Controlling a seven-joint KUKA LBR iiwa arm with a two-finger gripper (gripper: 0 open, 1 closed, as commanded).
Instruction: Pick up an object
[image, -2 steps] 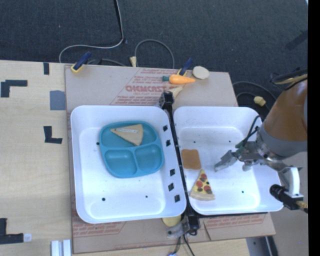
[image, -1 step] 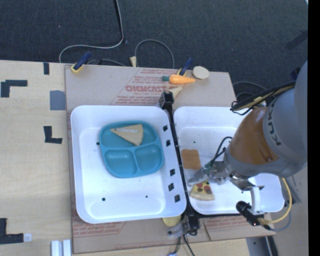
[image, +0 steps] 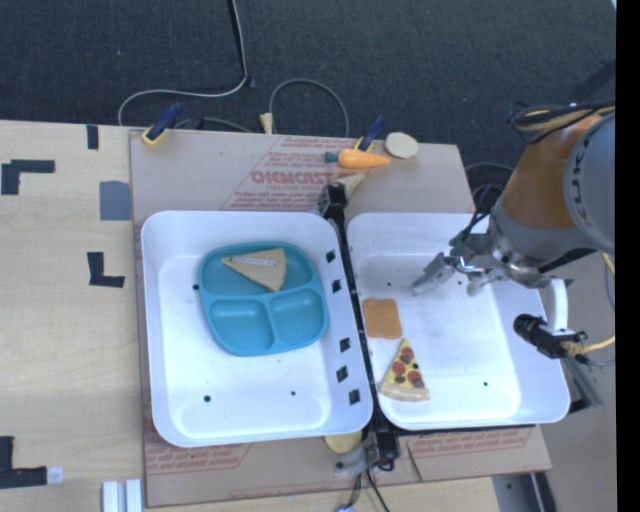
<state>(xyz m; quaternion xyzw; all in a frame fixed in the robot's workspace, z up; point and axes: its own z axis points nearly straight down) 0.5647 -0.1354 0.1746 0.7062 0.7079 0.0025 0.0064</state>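
On the pale wood desk (image: 60, 300) lies a sheet of brown cardboard (image: 290, 175) printed with red lettering, and the two glossy white bins sit on it side by side. The left bin (image: 160, 400) holds a smooth teal plastic plate (image: 265, 300), rounded at the corners and moulded into three compartments; a flat tan triangle of toy sandwich (image: 258, 268) lies in its wide upper compartment. Behind the bins, on the cardboard, I see a small orange toy carrot (image: 362, 158) with a pale round disc (image: 401, 146) just beside it. A row of black clips runs down the seam between the bins. In the right bin (image: 535, 400), close to that seam, lies a flat, rounded brown square like a slice of toast (image: 382, 319), and just below it a wedge of toy pizza (image: 404, 374) with red dots on yellow and a pale crust edge. The jaws (image: 450, 272) hang over the upper middle of this bin, spread apart with nothing between them, metal fingers pointing left and well apart from the toast. Above them rises the arm's grey wrist and orange band (image: 545, 190).
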